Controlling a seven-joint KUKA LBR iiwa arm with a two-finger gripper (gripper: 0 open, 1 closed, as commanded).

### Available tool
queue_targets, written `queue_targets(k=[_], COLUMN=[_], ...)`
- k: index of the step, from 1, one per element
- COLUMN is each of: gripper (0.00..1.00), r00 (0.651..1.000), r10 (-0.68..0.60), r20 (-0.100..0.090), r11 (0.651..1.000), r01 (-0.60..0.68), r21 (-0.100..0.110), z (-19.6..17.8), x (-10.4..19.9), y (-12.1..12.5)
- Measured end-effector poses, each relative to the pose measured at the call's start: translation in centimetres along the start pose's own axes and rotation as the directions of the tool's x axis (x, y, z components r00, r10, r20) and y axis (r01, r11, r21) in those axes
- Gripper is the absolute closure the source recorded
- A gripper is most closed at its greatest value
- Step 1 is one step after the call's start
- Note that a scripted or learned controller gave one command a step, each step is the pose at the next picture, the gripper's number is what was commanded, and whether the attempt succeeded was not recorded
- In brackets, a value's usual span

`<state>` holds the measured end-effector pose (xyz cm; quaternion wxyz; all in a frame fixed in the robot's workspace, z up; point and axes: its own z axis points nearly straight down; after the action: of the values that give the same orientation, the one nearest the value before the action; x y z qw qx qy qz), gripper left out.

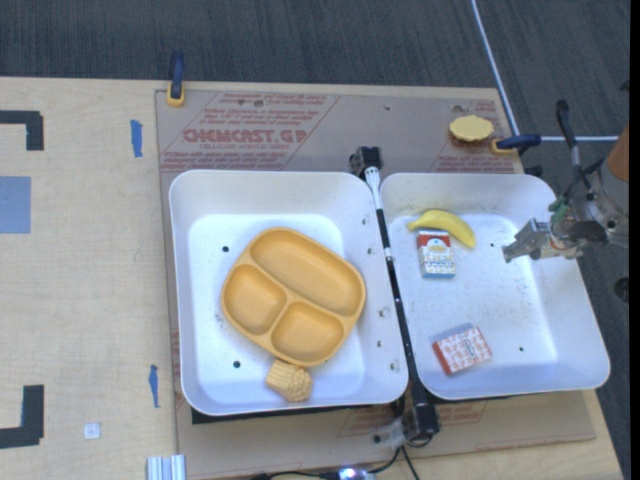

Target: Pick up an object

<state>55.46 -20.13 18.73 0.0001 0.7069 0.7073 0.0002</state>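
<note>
Hovering at the 3 o'clock edge of the right bin (570, 363), our hand (520, 248) sits above the bin floor with nothing between its tips; we cannot tell whether it is spread or pressed together, too small and blurred.

Candidates in this bin: a banana (446, 225) at 11 o'clock, a small red-and-white carton (436, 253) touching it just below, and a flat red patterned packet (462, 350) at 6 o'clock, well apart from the others. Left bin (190, 268) carries a yellow divided plate (292, 295) and a corn piece (289, 379) at its 6 o'clock corner; too far a reach for now, we judge.

We judge the step as approach, target not yet committed. To do it well:
- go for the banana, nearest toward 9 o'clock from the hand, and thick enough to close on
- turn the wrist so the closing line crosses the banana's short axis, mid-body
- come down straight, since the carton touches it and may get nudged or caught along
- skip the packet; it lies flat on the floor and we think tips would slide over it

Lift slowly, check the grip.
</note>
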Motion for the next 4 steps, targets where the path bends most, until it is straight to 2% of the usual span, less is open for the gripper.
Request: queue_targets(k=[1, 2, 3, 4], gripper=[0.0, 0.0, 0.0, 1.0], r00=[1.0, 1.0, 1.0, 1.0], r10=[0.0, -0.001, -0.001, -0.001], r20=[0.001, -0.002, 0.0, 0.001], r11=[1.0, 1.0, 1.0, 1.0], r01=[0.0, 0.001, 0.001, 0.001], r21=[-0.004, -0.001, -0.005, -0.008], z=[10.1, 10.1, 10.1, 9.1], x=[1.5, 6.8, 11.0, 11.0], y=[3.4, 1.8, 3.1, 3.1])
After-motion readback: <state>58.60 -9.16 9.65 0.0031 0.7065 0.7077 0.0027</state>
